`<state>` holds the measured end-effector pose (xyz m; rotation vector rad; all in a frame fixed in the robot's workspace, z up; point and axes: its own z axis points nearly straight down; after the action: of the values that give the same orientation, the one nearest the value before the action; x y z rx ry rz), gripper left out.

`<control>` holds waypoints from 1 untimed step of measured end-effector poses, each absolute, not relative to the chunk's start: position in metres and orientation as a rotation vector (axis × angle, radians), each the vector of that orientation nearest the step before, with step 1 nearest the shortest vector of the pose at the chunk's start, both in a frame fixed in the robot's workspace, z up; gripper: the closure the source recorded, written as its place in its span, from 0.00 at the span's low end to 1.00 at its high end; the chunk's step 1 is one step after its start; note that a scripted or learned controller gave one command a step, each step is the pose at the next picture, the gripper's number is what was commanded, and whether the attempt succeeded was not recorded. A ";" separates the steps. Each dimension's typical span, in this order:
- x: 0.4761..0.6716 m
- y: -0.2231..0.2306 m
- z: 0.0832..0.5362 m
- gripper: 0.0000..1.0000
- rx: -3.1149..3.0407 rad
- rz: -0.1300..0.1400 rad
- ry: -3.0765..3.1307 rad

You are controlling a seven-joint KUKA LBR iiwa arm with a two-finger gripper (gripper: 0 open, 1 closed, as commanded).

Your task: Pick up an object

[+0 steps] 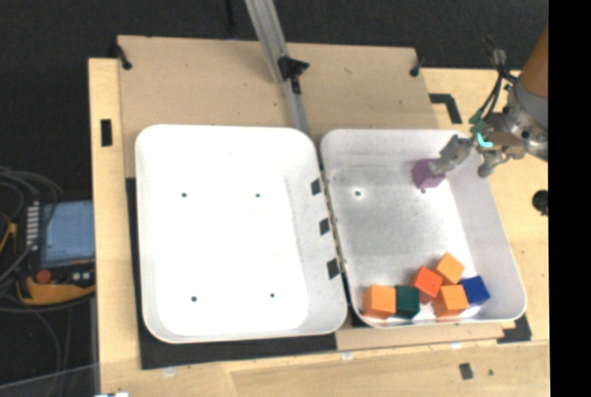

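Camera view: gripper [469,155] w/ jaws spread, nothing between them, purple block [424,173] lying just off left fingertip [452,152] in right bin [392,150], so closing now prob. grabs air or nudges block away, since it's outside the gap.

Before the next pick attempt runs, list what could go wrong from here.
1. The small purple block lies alone beside the gripper; a finger could nudge it away.
2. The orange, green and blue cubes huddle against the right white bin's near wall, so picking one may jostle its neighbours.
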<state>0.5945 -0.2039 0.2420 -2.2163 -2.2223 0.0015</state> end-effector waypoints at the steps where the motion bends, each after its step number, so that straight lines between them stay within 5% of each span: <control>1: 0.595 -0.204 0.244 0.00 -2.217 0.000 -2.227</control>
<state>0.5952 -0.2042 0.2444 -2.2172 -2.2272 0.0004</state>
